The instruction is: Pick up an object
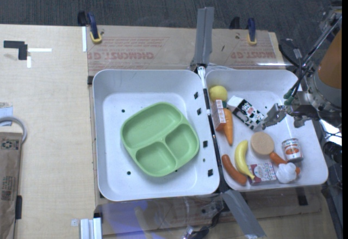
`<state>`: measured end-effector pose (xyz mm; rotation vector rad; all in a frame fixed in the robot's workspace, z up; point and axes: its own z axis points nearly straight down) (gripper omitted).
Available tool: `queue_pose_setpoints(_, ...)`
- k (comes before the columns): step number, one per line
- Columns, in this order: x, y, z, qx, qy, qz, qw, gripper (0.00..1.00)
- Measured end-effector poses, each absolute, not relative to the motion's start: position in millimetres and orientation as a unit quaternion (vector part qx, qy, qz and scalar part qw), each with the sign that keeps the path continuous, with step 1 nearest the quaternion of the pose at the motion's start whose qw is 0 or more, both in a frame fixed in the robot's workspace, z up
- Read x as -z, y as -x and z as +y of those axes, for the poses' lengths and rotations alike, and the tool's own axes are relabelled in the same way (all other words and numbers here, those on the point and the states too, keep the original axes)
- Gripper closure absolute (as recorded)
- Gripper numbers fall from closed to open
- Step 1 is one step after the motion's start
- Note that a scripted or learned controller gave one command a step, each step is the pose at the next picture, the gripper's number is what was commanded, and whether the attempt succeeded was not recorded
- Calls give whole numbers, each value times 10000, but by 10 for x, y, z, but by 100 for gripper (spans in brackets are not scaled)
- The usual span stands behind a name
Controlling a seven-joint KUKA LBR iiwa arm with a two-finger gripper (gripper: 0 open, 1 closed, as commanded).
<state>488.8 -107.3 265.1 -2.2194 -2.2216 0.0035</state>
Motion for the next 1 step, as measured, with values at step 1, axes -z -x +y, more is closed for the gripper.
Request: queue_pose_setpoints(1,-1347,-5176,-1889,-7,6818,-7315,13,0)
